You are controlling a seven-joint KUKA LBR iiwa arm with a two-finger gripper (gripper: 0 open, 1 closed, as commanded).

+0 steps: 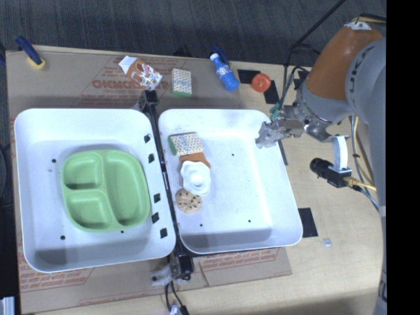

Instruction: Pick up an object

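With the gripper [268,135] at the right bin's [249,205] three o'clock rim, opening impossible to tell, the cookie [188,201] and neighbours cluster at nine o'clock, risking a mis-grab.

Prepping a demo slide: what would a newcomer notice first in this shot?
Probably the green divided plate filling the left bin, the brightest thing there. Next, the grey arm with its orange band reaching in from the right, its gripper over the right bin's right edge. Then the small cluster along that bin's left side: a cookie, a white piece, a patterned box.
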